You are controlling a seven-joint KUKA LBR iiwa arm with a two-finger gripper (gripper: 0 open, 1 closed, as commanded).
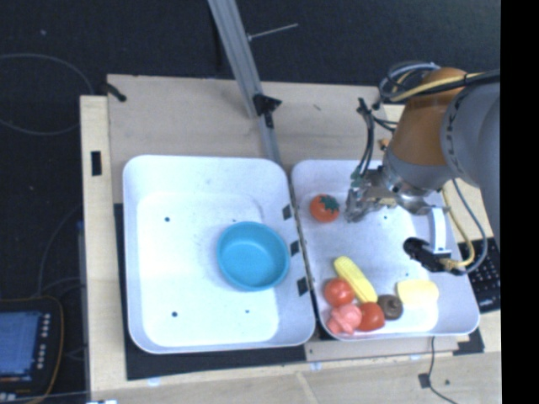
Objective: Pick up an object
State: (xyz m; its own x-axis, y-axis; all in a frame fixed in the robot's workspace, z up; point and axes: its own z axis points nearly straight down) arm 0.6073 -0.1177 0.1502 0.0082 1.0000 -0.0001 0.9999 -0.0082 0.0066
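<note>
The right bin (455,314) holds a small orange-red fruit with a green top (323,208) near its upper left. Along the front lie a yellow banana-like piece (355,279), two red tomato-like pieces (338,292) (371,316), a pink piece (344,320), a brown ring (391,306) and a pale yellow block (418,292). My gripper (357,206) hangs just right of the orange-red fruit, low over the bin floor, with nothing seen between its fingers.
A blue bowl (252,255) sits in the left bin (168,192), toward its right side. A grey metal post (240,53) slants up behind the bins. Cables (459,225) trail off the arm at the right bin's right edge.
</note>
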